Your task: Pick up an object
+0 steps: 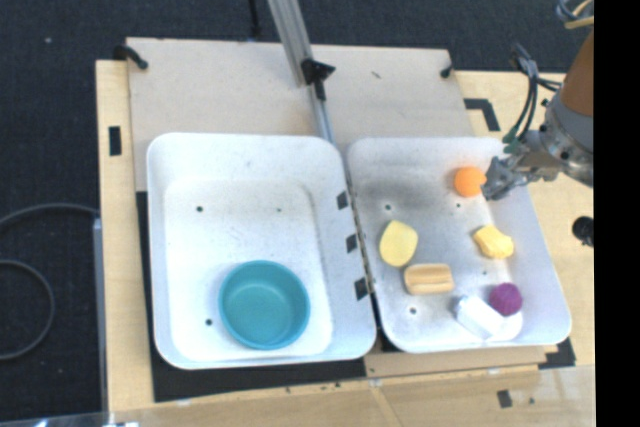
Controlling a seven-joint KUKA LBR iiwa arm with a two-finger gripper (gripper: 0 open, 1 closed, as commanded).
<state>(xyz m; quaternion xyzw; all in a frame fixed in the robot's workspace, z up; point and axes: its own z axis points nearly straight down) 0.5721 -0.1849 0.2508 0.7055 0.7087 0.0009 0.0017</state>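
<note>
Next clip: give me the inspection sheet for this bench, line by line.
Surface: wooden bench bearing left bin and right bin.
Job's things: in the right bin, orange ball, two yellow pieces, tan block, purple ball, white piece.
Clutter: teal bowl in the left bin.
Grippers: claw beside the orange ball; no object seen held.
Cables: dark loop on floor, left.
Surroundings: dark carpet; slanted metal rail.

In the right bin (400,335) lie an orange ball (467,181), a yellow block (493,242), a pale yellow rounded piece (397,243), a tan block (428,279), a purple ball (505,298) and a white piece (479,316). The left bin (180,215) holds an upright teal bowl (264,304).
</note>
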